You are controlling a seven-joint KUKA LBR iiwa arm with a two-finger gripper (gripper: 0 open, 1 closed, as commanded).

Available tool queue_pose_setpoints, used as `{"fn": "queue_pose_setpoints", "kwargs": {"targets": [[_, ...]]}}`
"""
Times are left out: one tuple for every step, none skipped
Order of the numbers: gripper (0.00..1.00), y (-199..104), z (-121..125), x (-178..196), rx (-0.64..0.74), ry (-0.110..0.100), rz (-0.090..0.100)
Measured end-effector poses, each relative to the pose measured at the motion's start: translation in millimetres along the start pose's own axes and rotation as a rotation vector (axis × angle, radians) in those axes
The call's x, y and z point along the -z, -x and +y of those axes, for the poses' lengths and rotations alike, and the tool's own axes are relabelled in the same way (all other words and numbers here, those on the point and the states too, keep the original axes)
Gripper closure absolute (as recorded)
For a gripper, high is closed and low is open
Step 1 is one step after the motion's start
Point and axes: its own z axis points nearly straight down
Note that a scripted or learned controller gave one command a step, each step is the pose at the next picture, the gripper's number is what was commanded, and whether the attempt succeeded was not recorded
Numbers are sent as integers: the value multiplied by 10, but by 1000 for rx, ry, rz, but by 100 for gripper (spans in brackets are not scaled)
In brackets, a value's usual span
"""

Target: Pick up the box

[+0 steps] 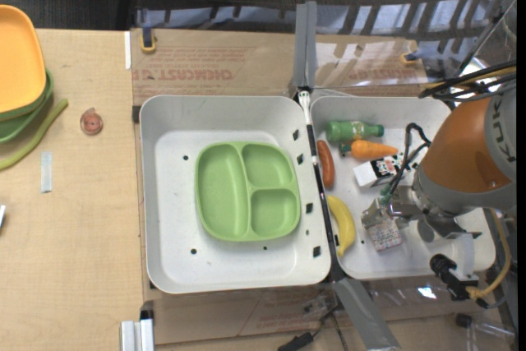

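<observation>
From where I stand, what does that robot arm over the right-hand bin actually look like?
The arm is bulky and rounded, with a broad orange band above a grey wrist section. Black cables loop beside it near the bin's upper right. Its hand is a small cluster of grey metal parts, too cluttered here to make out finer detail.

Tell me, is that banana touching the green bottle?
Apart. The camera view shows the banana low against the right bin's left wall, the green bottle near the top, with white floor plainly between.
</observation>
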Motion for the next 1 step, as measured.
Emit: {"fn": "queue_pose_setpoints", "kwargs": {"targets": [[100,-304,703,918,-51,2,-3]]}}
